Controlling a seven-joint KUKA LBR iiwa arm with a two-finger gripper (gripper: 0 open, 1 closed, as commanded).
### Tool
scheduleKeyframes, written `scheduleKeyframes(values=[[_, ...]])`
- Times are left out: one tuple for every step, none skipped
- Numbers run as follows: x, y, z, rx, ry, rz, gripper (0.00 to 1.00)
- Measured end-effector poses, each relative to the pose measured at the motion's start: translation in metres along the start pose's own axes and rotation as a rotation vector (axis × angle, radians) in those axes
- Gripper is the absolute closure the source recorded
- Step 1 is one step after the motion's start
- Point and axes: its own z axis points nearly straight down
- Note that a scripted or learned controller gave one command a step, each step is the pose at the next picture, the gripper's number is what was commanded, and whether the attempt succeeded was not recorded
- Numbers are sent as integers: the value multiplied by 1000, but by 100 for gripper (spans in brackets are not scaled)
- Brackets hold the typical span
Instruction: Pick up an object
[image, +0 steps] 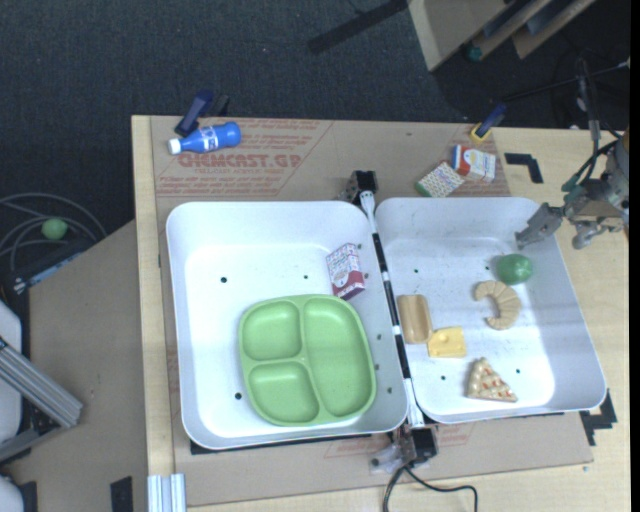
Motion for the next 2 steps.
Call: scheduleKeyframes(values=[[2, 53, 135, 2, 13, -6, 0], [0, 9, 133, 0, 10, -4, 0]])
